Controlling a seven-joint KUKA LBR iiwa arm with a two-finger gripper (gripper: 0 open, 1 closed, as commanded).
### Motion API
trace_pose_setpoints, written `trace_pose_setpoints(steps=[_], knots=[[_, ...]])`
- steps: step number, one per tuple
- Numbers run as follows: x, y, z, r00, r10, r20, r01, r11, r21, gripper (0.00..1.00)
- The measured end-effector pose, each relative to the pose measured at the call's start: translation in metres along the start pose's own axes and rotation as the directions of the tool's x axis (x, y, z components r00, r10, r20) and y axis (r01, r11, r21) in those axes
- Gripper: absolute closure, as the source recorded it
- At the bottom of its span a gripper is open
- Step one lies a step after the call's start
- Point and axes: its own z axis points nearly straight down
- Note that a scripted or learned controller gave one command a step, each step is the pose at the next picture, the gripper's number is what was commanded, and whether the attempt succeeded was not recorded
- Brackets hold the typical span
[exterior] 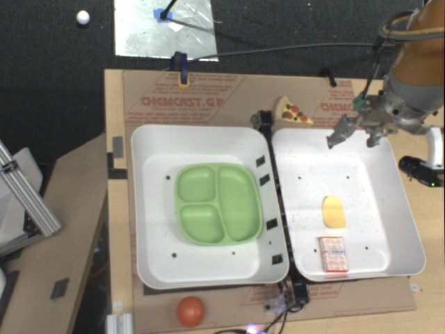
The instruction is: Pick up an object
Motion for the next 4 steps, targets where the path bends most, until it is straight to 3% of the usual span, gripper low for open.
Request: trace_pose_setpoints(steps=[1,4], knots=[[0.000,0.002,-0.005,1.000,-0.002,0.001,0.002,1.000,-0.009,0.00],[-0.012,-0.004,0.140,1.000,0.001,0.000,-0.001,1.000,-0.004,0.00]])
